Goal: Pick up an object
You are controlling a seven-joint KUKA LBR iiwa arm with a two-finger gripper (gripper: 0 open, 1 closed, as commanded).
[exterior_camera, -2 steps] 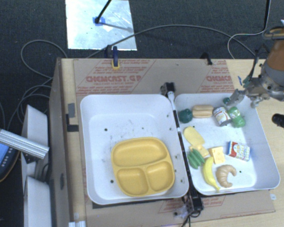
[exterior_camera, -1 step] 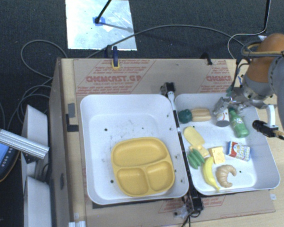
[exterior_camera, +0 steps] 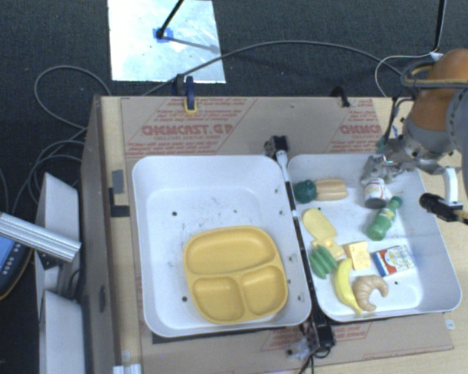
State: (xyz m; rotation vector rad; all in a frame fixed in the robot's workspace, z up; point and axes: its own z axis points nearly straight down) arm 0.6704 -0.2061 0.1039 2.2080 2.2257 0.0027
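A: Several small items sit in the right bin (exterior_camera: 444, 286), none yet lifted. The gripper (exterior_camera: 377, 172) hangs at about one o'clock in that bin, right above a small white-and-red can (exterior_camera: 374, 192).

B: Are the fingers closed on it?

A: I cannot tell; the view is too coarse to show how the jaws stand, so I would not call the can held.

B: What else is close by?

A: A green bottle (exterior_camera: 382, 220) lies just beside the can at five o'clock from it. A hot dog (exterior_camera: 321, 190) lies towards nine o'clock, well apart. A banana (exterior_camera: 343, 286) and a croissant (exterior_camera: 369, 289) sit touching at the bin's six o'clock.

B: How should the grasp go?

A: My judgement: centre over the can, come straight down, and keep one finger from catching the bottle. Close only once the fingers straddle it. The yellow tray (exterior_camera: 235, 272) in the left bin (exterior_camera: 161, 185) is out of the way.
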